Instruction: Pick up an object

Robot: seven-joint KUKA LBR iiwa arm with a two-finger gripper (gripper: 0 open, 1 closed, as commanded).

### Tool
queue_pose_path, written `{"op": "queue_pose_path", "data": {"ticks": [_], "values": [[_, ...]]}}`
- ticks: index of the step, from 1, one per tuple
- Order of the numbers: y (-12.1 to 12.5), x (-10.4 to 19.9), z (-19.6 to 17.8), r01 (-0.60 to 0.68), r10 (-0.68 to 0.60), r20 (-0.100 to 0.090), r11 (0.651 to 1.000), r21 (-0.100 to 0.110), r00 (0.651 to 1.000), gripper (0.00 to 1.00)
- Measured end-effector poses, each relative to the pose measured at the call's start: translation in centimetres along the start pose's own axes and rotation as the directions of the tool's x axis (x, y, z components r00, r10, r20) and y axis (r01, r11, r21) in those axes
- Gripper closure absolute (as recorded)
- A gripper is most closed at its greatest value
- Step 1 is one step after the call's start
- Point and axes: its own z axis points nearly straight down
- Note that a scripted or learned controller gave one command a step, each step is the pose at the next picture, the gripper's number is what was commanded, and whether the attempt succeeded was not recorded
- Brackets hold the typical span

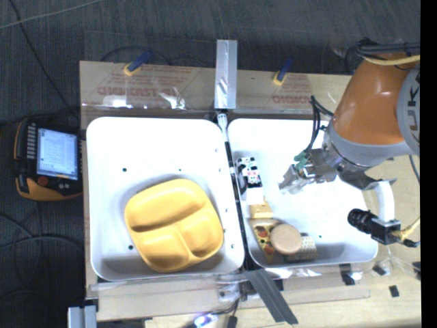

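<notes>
We see the end effector (292,179) over the right white bin (328,132), cannot tell its grip, and small things like a round tan disc (285,238) sit lower middle.

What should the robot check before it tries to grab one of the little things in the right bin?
1. Things to pick are in the right bin: ok. A small pile lies along its left wall and lower-left corner.
2. Gripper is over that bin: ok, but it is to the right of the pile, above bare floor.
3. Gripper is lined up with one thing: not ok. The round tan disc sits lower and to the left.
4. Nothing is already held: cannot tell from this view.
5. Target stands apart from others: not ok. The disc touches its neighbours.
6. Yellow tray is out of the way: ok, it lies in the left bin.
</notes>
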Motion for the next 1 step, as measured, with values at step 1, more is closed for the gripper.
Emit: {"op": "queue_pose_path", "data": {"ticks": [1], "values": [[0.00, 0.01, 0.00, 0.000, 0.000, 0.000, 1.000, 0.000, 1.000, 0.00]]}}
